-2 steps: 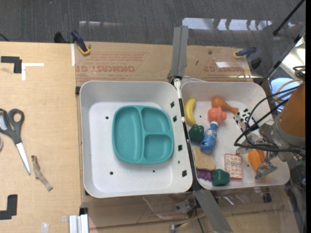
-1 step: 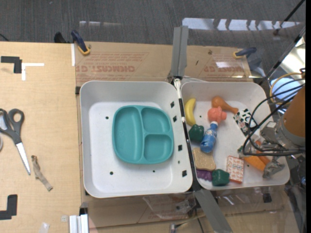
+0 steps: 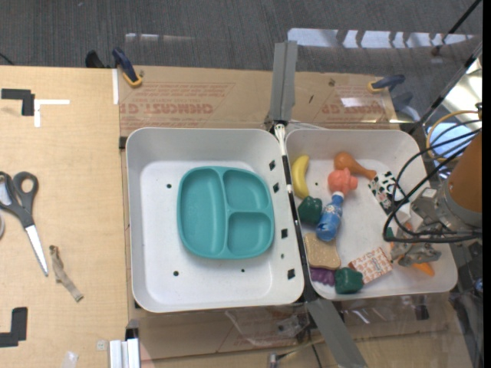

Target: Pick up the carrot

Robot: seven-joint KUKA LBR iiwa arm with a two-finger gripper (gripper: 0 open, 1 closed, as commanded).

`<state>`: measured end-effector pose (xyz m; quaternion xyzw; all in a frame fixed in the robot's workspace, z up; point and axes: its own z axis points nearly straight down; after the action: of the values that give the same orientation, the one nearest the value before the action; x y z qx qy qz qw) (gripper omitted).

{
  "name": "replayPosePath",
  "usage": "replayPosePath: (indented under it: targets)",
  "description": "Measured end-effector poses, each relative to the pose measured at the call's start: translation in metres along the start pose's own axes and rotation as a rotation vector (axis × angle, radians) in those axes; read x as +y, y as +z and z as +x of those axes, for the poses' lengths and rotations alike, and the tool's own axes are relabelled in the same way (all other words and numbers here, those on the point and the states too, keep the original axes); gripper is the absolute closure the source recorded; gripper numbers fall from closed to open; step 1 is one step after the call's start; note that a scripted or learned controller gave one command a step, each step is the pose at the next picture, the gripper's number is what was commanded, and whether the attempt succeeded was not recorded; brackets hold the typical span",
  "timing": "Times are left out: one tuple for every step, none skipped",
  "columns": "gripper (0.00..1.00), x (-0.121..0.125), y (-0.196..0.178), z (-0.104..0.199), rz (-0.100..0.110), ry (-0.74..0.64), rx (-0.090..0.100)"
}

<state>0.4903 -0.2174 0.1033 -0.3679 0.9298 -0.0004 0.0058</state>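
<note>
The claw (image 3: 415, 253) is down in the right bin's (image 3: 368, 138) near right corner, over the carrot (image 3: 422, 265); its opening I cannot tell. This looks like the grasping step; next it should lift straight up.
</note>
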Motion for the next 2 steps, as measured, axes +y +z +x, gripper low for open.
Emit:
replayPosePath:
  targets:
    - [1.0,0.051,-0.096,-0.103,-0.004,0.028,0.006]
    - [1.0,-0.016,-0.176,-0.068,-0.003,-0.027,0.006]
